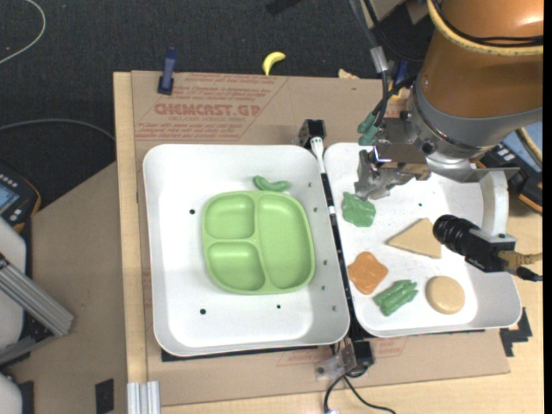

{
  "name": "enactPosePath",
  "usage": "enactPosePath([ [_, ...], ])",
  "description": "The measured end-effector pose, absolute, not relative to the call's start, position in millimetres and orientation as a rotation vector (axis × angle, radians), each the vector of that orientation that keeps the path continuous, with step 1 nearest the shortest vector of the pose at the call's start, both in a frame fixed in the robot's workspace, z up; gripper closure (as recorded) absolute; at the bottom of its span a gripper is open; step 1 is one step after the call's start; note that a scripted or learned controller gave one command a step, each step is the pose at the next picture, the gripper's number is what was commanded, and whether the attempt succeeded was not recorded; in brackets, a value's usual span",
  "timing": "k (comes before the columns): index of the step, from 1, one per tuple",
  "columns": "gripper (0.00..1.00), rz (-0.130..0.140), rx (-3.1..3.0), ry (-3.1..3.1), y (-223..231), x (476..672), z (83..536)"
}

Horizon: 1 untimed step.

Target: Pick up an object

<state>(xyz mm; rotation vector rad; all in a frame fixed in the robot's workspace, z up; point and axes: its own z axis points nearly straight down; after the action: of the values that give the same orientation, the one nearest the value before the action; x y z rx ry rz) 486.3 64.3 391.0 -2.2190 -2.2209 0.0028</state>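
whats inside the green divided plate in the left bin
The green plate shows three bare sections. A small green piece lies by its far rim, outside it. The bin floor beneath the plate is covered.

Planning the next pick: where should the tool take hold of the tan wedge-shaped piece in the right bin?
Grip the tan wedge-shaped piece across its wider right end, coming straight down from above; it lies flat, apart from its neighbours.

I'm looking down on a robotics lab bench: a cardboard sheet (pixel 216 102) laid under two white bins (pixel 172 231), dark carpet around it. Loose cables (pixel 26 24) trail across the floor, and aluminium framing (pixel 30 304) stands at the left edge.
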Motion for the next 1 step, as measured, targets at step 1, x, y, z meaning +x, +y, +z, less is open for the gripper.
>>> enactPosePath([
  [1,1.0,0.005,-2.225,-2.215,27.9,478.9,376.5],
])
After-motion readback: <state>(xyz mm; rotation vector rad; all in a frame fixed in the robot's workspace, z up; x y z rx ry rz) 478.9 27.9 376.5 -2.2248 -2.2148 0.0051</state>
